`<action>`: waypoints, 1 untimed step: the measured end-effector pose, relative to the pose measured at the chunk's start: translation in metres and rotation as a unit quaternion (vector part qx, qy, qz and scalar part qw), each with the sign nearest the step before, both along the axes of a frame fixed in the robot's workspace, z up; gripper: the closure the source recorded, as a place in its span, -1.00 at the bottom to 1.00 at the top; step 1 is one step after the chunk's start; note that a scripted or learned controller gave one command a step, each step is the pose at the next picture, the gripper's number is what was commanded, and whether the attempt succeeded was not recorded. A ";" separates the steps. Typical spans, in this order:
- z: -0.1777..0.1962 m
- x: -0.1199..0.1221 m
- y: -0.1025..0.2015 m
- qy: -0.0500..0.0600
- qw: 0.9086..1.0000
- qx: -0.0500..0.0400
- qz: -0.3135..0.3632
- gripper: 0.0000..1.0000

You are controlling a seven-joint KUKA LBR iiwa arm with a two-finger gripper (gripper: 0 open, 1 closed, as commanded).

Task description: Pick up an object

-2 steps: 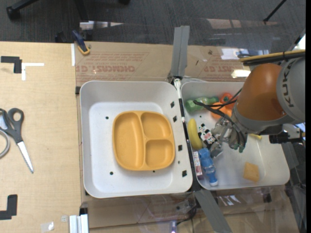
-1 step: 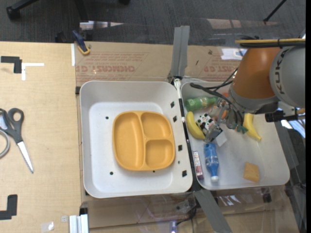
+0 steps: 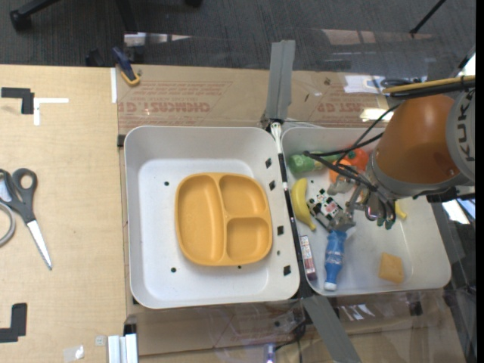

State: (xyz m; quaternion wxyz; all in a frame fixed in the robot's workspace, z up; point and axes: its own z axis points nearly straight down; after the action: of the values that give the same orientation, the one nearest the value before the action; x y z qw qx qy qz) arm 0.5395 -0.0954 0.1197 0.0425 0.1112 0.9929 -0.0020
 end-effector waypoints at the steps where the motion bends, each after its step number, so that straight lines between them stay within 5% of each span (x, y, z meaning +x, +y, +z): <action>1: -0.015 0.013 0.001 0.015 0.999 0.006 -0.046 -1.00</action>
State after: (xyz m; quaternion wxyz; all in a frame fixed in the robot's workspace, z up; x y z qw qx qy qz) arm 0.5527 -0.0948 0.1047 0.0265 0.1570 0.9872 0.0006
